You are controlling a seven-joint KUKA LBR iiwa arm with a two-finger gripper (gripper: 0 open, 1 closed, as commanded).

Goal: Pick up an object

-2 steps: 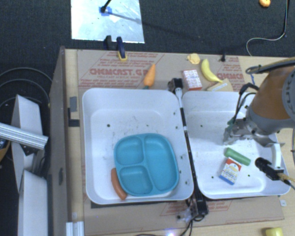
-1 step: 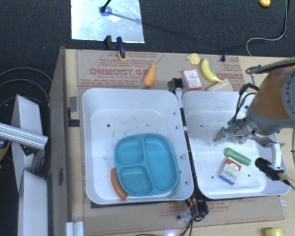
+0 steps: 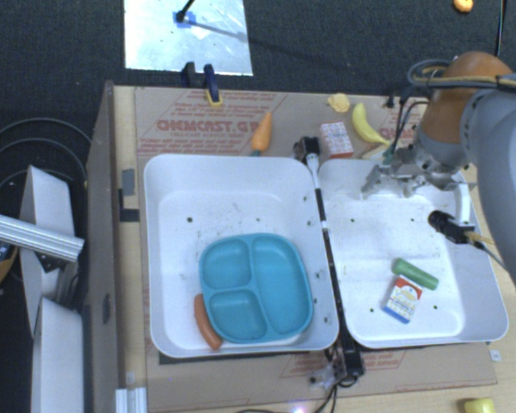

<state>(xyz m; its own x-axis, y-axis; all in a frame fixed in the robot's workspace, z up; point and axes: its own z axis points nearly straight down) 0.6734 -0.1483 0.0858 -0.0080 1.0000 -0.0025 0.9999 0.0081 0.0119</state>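
Note:
My gripper (image 3: 389, 181) hangs over the far part of the right bin (image 3: 482, 317), near its back wall, at the end of the grey arm with the orange band. Nothing shows in its grasp. A green cylinder (image 3: 414, 274) lies on the right bin's floor, nearer the front. Just in front of the cylinder sits a small red, white and blue box (image 3: 402, 300). Both lie well in front of the gripper and apart from it. In the left bin (image 3: 168, 205) a blue divided plate (image 3: 255, 286) rests near the front, with an orange sausage (image 3: 206, 321) beside its left edge.
Behind the bins on the cardboard lie a carrot (image 3: 261, 132), a small pink box (image 3: 336, 138), a banana (image 3: 365, 125) and a yellow piece (image 3: 339, 102). A black part (image 3: 443, 224) juts from the arm over the right bin. The bins' shared rim (image 3: 321, 222) runs between them.

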